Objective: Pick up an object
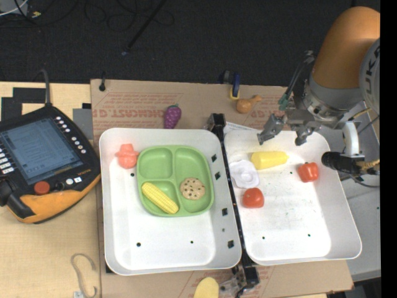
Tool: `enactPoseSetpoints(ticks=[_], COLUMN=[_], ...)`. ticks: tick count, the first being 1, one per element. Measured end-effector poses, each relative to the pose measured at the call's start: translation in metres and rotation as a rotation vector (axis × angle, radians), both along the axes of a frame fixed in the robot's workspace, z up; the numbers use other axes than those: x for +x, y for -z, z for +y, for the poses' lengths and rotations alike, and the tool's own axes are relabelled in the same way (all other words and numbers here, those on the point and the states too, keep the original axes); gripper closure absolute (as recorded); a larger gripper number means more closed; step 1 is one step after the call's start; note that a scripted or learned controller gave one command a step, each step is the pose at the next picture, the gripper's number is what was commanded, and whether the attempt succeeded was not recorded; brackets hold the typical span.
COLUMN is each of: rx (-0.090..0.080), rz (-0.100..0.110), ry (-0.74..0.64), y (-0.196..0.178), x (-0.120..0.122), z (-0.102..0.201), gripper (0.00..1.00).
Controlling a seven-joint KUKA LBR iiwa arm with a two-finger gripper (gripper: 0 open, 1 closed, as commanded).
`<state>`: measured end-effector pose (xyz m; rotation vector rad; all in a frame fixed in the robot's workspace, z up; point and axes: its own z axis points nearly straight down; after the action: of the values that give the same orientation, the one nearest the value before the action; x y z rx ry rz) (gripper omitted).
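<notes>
My gripper [286, 134] hangs over the far edge of the right bin [310, 228], its two dark fingers spread open with nothing between them. Just below it lies a yellow block [269, 159]. A red pepper-like piece [308, 172] sits to the right of that, a red tomato [252, 197] lies lower left, and a white cup-like piece [244, 174] rests near the bin's left wall. The left bin [161, 247] holds a green divided plate [175, 180] with a corn cob [159, 197] and a cookie [193, 189], plus a pink toy [126, 156] beside the plate.
A control pendant [43, 160] lies left of the bins. Behind the bins on the cardboard sit a purple grape bunch [172, 115] and an orange-brown toy [246, 103]. A yellow item [206, 287] lies at the front edge. A black clip bar [226, 185] divides the bins.
</notes>
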<state>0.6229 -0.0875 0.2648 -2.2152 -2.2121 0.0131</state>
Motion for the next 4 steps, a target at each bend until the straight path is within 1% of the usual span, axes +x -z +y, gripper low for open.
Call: enactPoseSetpoints(ticks=[1, 2, 3, 4], rx=[-0.002, -0.001, -0.001, -0.001], rz=[-0.013, -0.005, -0.006, -0.007], ry=[-0.002, -0.001, -0.001, -0.002], y=[-0.007, 0.056, 0.117, 0.171], x=[0.002, -0.003, -0.004, -0.004], z=[0.0, -0.001, -0.008, -0.005], gripper=[0.0, 0.0, 0.0, 0.0])
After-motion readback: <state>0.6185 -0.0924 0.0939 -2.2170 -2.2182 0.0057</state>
